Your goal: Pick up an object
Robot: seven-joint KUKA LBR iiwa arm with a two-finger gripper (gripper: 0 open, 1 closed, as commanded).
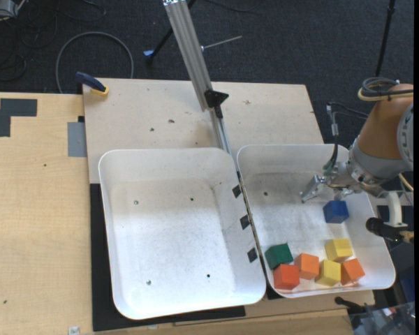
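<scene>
My gripper (313, 189) hangs over the upper middle of the right bin (279, 160), reaching in from the right below the grey and orange wrist. A blue cube (336, 211) lies just right of and below it, apart from the gripper tip. Along the bin's front edge sit a green cube (279, 255), a red cube (287, 276), an orange cube (309, 264), two yellow cubes (339, 248) (329, 271) and another orange cube (352, 271). Nothing shows in the gripper.
The left bin (126, 169) stands beside the right one, with black clips along the shared wall (243, 211). A slanted aluminium bar (193, 54) rises behind the bins.
</scene>
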